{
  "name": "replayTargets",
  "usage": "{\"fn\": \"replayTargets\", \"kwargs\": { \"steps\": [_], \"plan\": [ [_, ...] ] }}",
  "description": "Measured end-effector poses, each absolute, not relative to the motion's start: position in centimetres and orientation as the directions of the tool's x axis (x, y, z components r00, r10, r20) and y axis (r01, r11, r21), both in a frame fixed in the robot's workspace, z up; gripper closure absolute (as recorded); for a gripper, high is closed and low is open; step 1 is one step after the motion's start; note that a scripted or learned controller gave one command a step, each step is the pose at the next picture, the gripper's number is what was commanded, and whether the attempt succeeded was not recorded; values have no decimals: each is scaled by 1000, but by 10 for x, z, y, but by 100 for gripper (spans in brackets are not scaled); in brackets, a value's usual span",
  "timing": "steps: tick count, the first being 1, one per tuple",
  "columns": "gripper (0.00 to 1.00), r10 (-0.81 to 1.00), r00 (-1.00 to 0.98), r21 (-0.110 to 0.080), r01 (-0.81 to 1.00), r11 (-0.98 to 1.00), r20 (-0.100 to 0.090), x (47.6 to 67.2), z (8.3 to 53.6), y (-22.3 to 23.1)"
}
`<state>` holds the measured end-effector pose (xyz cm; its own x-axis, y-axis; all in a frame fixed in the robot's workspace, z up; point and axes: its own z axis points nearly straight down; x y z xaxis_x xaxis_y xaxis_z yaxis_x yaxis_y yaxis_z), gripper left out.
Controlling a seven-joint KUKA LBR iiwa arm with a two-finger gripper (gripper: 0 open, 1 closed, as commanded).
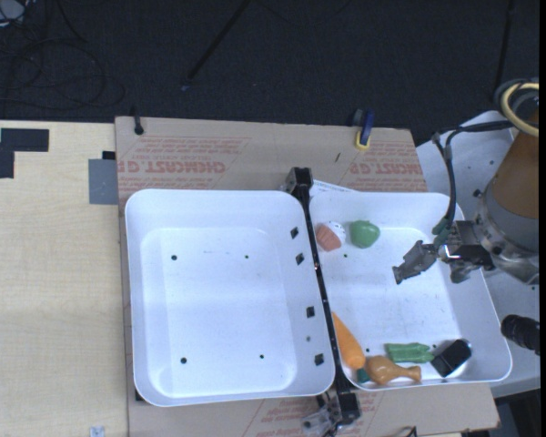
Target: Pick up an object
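Note:
My gripper (408, 269) hangs over the right side of the right bin (409, 321), its dark fingers pointing left, with nothing seen between them. At the bin's back left lie a green round object (364, 234) and a pink-and-white piece (328, 237). Along the front edge lie an orange carrot (347, 340), a tan drumstick-shaped toy (389, 370), a green flat piece (408, 352) and a black block (451, 357). All of them lie apart from the gripper.
The left bin (218, 299) stands beside the right one, split from it by a black divider (314, 280). Both rest on a cardboard sheet (255, 157). A blue-and-yellow clamp (364, 127) grips the sheet's back edge.

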<state>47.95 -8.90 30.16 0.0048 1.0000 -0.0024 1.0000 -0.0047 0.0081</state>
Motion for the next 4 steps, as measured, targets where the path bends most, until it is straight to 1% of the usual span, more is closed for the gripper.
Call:
{"fn": "replayTargets", "kwargs": {
  "steps": [1,2,3,4],
  "plan": [
    [0,1000,-6,6,1000,6,1,489,376,-35],
    [0,1000,-1,3,1000,1,-1,476,424,-42],
    [0,1000,-5,7,1000,5,1,476,517,11],
    [0,1000,-5,-1,1000,5,0,476,538,55]
  ]
}}
